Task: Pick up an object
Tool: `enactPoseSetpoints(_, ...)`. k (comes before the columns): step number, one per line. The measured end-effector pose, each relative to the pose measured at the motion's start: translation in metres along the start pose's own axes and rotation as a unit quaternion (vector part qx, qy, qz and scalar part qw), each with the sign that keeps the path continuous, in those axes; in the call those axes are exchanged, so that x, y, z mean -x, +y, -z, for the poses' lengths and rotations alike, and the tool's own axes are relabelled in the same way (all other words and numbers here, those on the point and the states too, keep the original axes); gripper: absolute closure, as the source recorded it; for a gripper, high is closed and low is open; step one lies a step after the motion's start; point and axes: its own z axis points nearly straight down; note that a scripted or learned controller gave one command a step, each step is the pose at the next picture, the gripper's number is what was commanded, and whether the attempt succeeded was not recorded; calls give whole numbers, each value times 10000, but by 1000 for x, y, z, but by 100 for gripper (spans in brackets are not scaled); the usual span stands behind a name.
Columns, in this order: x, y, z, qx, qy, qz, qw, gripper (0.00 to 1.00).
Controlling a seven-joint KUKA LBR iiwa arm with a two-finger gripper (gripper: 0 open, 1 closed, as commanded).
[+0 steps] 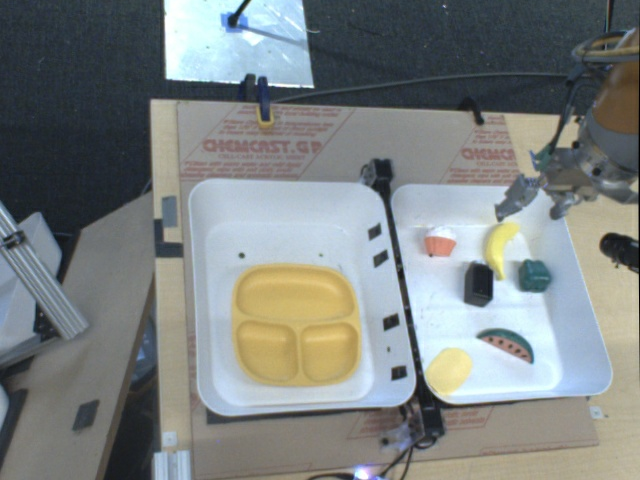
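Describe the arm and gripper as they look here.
The arm is grey with an orange band above the wrist. It ends in a metal-grey gripper with two slim fingers. A thin dark cable runs down beside the wrist.

- Bins [300, 200]: smooth white plastic, slight sheen.
- Yellow tray [296, 323]: matt plastic.
- Bench board [330, 133]: matt brown paper, printed.
- Sheet [235, 28] beyond: shiny metal.
- Backdrop [80, 78]: dark rough cloth.

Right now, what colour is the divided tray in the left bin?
Yellow divided tray, seen in the camera view.
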Motion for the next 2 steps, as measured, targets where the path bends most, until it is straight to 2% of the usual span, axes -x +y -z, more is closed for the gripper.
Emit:
enactPoseSetpoints(1, 0, 2, 7, 60, -10, 12, 10000, 0)
enactPoseSetpoints(2, -2, 11, -51, 49, -8, 11, 10000, 0)
